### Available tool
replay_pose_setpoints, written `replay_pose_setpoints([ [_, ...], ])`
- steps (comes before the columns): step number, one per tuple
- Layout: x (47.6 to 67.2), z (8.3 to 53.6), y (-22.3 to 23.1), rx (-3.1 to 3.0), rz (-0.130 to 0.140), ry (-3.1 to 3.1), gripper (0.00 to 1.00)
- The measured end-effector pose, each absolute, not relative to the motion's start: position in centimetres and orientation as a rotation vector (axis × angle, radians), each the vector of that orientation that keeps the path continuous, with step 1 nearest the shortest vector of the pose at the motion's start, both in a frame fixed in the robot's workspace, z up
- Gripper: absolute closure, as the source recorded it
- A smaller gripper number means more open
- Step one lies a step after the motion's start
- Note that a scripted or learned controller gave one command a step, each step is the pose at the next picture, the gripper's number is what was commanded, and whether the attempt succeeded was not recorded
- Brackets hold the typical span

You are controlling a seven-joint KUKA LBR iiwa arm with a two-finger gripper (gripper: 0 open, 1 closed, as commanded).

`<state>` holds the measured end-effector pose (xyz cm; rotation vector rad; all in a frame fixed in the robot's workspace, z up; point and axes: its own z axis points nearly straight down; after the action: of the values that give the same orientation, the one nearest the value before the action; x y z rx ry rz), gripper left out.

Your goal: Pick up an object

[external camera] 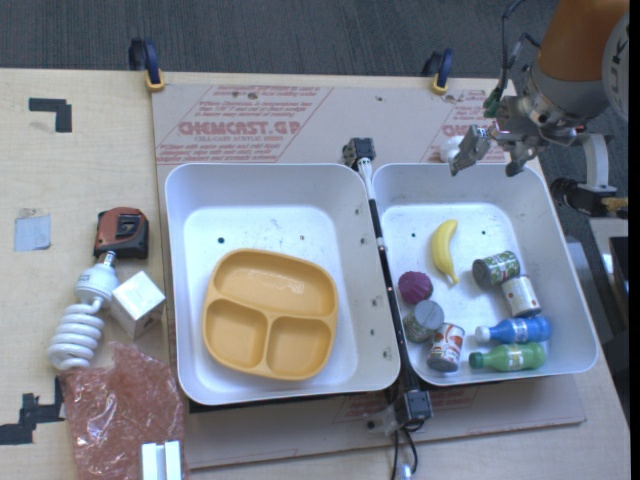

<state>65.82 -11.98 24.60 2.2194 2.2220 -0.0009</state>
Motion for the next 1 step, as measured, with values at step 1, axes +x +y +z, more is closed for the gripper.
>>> replay_pose_setpoints([
  [1,65.91,9.44,-10.66,2.218,-0.001,2.224,0.0],
])
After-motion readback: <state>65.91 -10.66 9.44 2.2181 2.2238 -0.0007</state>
